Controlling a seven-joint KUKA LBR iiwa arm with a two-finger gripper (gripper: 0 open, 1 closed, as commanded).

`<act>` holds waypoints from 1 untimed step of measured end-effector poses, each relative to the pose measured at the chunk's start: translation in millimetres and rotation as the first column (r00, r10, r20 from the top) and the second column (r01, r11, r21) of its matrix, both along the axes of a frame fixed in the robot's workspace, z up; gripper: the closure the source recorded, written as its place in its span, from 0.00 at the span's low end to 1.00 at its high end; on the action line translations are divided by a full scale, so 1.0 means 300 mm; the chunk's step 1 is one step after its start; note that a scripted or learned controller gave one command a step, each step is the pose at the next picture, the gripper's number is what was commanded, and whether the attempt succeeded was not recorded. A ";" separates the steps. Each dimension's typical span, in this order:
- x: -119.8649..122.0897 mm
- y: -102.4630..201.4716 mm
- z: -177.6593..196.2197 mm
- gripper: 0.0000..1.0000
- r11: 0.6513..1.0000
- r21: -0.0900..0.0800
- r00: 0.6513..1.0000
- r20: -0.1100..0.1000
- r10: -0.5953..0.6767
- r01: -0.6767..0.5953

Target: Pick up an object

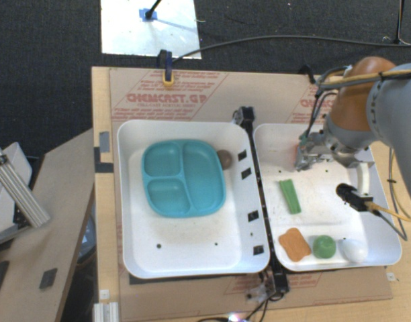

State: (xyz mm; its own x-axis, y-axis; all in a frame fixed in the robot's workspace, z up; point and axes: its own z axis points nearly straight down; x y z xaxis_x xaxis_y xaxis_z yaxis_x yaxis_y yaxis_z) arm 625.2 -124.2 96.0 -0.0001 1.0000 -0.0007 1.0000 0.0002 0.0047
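The pincer [305,154] is hanging low over the upper part of the right bin [387,243]; how far it is opening cannot be told, and nothing is showing in its grip. Nearest, along the frame's lower right, an orange piece [295,244], a green round piece [324,247] and a white lump [355,249] are lying close together. Farther up, at the frame's centre right, a green stick [290,196] is lying flat, likely light and stiff; gripping across its narrow width looks best. Upper left of it, a teal tray [184,178] is sitting in the left bin [192,257].
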 end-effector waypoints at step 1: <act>0.005 -0.022 0.154 1.00 1.000 -0.001 1.000 0.002 -0.001 0.001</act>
State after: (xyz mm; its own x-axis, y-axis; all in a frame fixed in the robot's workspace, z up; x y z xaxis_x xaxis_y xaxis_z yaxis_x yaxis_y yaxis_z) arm 626.6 -130.9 142.1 0.0009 1.0000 -0.0013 1.0000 -0.0009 0.0067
